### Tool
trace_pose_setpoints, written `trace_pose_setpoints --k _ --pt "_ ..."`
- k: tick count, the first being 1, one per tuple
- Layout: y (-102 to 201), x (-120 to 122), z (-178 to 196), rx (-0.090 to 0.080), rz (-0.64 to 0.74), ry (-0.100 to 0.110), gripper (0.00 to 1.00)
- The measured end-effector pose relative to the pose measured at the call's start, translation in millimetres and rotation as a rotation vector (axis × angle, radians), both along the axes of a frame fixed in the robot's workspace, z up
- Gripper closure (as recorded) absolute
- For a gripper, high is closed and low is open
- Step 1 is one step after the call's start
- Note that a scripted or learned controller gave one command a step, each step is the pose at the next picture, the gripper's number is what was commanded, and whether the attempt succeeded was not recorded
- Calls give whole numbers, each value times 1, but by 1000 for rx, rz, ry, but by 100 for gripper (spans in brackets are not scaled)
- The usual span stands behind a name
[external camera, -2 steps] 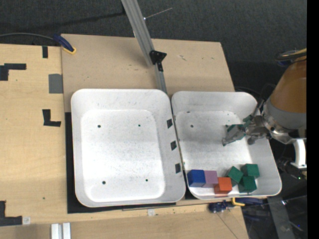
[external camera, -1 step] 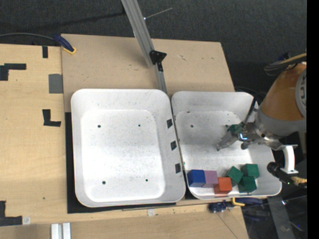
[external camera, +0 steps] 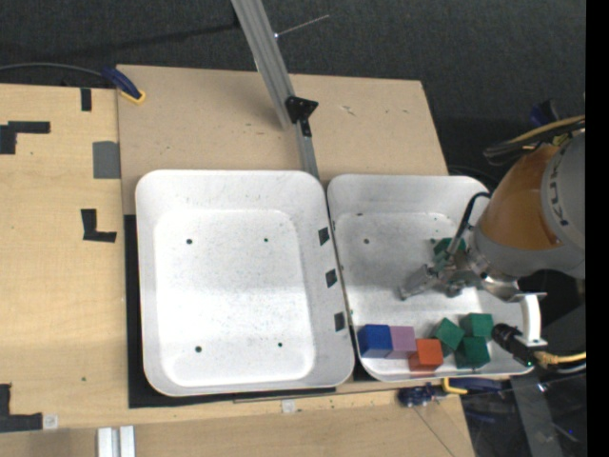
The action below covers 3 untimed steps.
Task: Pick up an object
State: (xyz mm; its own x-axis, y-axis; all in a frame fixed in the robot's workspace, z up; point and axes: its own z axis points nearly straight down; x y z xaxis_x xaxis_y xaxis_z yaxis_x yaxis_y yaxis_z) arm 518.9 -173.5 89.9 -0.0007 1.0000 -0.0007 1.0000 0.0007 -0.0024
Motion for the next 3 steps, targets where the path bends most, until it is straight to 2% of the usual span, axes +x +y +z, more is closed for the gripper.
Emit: trace_pose_setpoints --k 1,3 --pt "1 0 11 3 1 1 100" --pt "-14 3 117 -1 0 -6 100"
